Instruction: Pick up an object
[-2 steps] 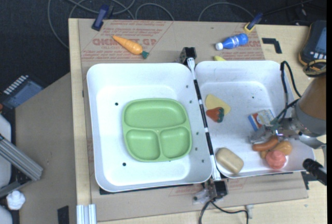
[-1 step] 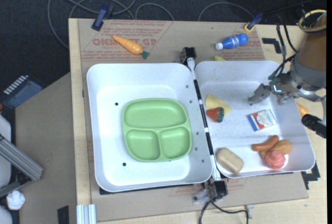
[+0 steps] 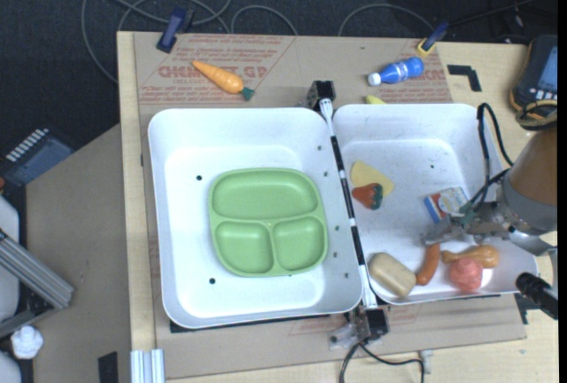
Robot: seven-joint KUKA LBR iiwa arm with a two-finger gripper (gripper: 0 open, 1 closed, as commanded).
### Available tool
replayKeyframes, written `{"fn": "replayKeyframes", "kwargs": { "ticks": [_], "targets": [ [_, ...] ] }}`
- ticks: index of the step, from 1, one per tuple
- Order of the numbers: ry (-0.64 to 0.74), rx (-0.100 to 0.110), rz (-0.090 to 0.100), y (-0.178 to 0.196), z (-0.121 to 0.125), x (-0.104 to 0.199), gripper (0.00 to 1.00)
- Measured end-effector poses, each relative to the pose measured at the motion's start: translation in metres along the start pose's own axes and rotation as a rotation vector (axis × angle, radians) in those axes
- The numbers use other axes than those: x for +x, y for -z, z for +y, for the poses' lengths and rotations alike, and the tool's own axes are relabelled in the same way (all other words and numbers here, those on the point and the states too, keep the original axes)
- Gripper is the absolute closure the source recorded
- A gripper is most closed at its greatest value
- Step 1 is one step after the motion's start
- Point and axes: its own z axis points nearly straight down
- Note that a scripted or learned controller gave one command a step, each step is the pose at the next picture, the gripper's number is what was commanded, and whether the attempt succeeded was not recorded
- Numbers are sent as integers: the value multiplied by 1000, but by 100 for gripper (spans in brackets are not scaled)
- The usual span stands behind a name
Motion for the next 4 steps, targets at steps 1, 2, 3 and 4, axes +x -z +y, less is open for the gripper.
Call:
{"fn": "replayKeyframes", "kwargs": {
  "ticks": [1, 2, 3, 4],
  "targets": [
    [4, -6, 0, -12, 72, 12, 0],
    [3, -7, -2, -2, 72, 11, 100],
    [3, -6, -1, -7, 95, 79, 100],
    [6, -9, 2, 90, 128, 149, 100]
  ]
}}
